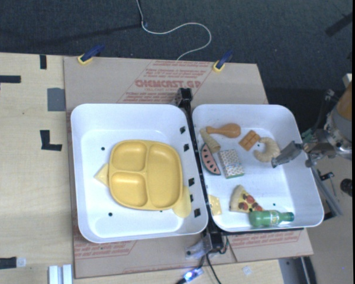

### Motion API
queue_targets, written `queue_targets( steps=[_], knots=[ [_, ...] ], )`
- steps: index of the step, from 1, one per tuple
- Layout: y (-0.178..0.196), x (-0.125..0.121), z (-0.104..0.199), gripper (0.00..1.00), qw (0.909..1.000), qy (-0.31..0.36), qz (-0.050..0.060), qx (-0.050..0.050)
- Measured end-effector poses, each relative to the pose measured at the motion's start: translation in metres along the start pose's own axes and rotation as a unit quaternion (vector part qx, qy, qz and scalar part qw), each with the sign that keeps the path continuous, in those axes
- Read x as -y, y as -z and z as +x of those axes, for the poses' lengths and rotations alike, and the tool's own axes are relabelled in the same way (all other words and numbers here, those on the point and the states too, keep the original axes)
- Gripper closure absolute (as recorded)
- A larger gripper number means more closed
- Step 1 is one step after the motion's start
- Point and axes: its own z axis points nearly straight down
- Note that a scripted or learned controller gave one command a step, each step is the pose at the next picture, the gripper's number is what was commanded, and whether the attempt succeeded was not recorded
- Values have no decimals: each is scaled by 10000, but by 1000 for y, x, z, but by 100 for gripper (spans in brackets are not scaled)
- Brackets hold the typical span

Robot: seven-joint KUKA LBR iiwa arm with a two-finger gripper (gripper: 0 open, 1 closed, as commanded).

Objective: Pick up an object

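Cardboard covers the surface [165, 81] under two white bins. Nothing is lifted yet: the pincer [282, 154] hovers at the right bin's [305, 209] right edge, beside the curled beige toy [265, 149]; whether it's open I cannot tell.

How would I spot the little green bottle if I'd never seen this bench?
Look in the right-hand white bin, at its near edge. The green bottle lies on its side there, just below the pizza slice. It is the one green thing among the toy foods.
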Motion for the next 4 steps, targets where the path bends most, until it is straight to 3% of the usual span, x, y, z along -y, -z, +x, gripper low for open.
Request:
queue_targets(
  steps=[1,3,4],
  knots=[
    [5,-3,0,0,10000,14,-52,15],
    [-102,14,-3,0,10000,11,-17,2],
    [-137,13,-3,0,10000,19,-53,19]
  ],
)
